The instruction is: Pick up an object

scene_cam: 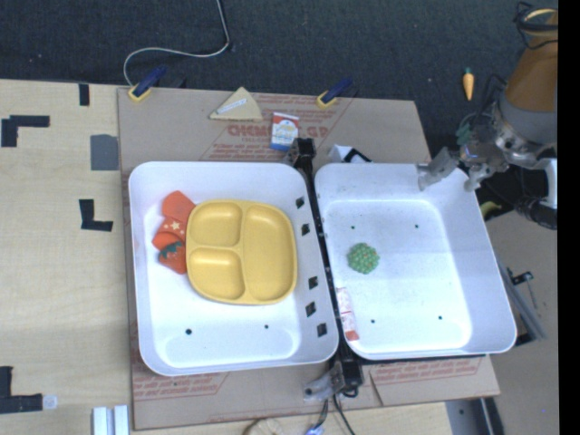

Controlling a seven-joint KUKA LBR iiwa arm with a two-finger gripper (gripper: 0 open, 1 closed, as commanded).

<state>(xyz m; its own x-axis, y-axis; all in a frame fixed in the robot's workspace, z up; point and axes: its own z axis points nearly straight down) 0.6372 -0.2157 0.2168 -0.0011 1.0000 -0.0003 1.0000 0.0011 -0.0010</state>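
Here, the right shallow white plastic bin (pixel 453 329) holds a small green bumpy ball (pixel 363 258) on its floor, left of centre, apart from the walls. In the left white bin (pixel 163 333), a yellow three-compartment plastic tray (pixel 243 250) overlaps an orange-red toy (pixel 172 232) at its left. Farther back, on the cardboard sheet (pixel 381 120), a small red-and-white carton (pixel 285 131) stands beside a tan wedge (pixel 238 105). The grey gripper (pixel 450 168) hovers over the right bin's far right corner, holding nothing; whether its jaws are parted cannot be told.

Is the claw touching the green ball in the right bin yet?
Apart. The camera view shows the claw up at the right bin's far right corner, with bare white floor between it and the green ball.
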